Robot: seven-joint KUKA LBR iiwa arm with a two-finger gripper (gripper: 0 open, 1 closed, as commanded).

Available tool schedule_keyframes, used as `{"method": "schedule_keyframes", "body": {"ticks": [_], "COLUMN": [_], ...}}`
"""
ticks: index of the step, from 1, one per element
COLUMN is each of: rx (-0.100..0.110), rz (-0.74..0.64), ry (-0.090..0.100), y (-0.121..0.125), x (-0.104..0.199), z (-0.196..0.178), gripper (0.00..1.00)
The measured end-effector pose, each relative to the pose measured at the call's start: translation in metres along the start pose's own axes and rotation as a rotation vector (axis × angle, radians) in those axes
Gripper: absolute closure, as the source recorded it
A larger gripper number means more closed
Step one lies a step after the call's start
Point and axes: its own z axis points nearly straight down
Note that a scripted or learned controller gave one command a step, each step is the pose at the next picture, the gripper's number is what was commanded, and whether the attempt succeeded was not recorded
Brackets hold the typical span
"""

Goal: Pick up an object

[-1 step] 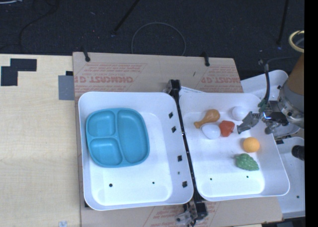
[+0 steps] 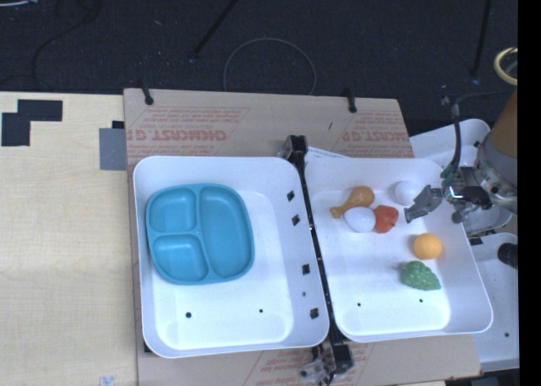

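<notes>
The right bin [image 2: 380, 312] holds several small objects: a tan drumstick-shaped piece [image 2: 355, 200], a white egg-like piece [image 2: 359, 220], a red piece [image 2: 385, 218] touching it, a white ball [image 2: 407, 191], an orange ball [image 2: 427, 247] and a green leafy piece [image 2: 419, 275]. My gripper [image 2: 441, 207] hangs over the right bin's far right side, above and to the right of the orange ball. Its fingers are spread apart, with nothing between them. The left finger [image 2: 423, 203] ends just right of the white ball.
The left bin [image 2: 211, 325] holds a blue divided plate [image 2: 199, 233]. A black hinge strip [image 2: 308, 241] runs between the two bins. Cardboard [image 2: 254, 127] lies under both bins. The arm's body and cables crowd the right edge.
</notes>
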Motion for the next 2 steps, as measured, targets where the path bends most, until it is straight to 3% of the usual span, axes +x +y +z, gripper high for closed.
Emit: {"method": "schedule_keyframes", "body": {"ticks": [2], "rx": [0.007], "rz": [0.0], "ry": [0.003], "y": [-0.01], "x": [-0.002], "z": [0.122], "gripper": [0.0]}}
